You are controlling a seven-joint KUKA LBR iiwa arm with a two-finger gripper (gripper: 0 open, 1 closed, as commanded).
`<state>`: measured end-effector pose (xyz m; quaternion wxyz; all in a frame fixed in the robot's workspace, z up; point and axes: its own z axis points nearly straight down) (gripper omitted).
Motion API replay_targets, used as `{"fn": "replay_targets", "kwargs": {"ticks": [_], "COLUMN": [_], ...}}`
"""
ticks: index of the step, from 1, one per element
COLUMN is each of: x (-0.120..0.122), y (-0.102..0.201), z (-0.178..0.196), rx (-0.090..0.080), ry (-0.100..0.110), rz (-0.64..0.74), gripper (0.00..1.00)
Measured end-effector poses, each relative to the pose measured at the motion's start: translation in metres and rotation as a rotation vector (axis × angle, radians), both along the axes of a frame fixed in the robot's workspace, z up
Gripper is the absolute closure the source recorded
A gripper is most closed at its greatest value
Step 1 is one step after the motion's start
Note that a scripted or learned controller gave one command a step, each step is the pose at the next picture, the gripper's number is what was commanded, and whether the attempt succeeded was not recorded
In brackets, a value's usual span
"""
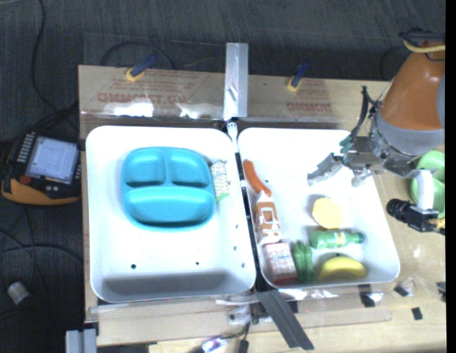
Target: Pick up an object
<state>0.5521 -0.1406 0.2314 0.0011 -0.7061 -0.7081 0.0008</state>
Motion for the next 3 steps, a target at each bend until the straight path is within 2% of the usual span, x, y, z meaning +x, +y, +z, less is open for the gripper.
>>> {"fn": "replay_targets", "kwargs": {"ticks": [1,2,3], "x": [-0.02,-0.004,-0.006], "y": [-0.043,-0.07,-0.073], "z": [-0.086,-0.136,-0.129], "rx": [0.001,0.005,0.003], "ry": [0.0,-0.005,0.0], "rz": [0.135,0.136,0.133], "gripper": [0.0,0.0,1.0]}}
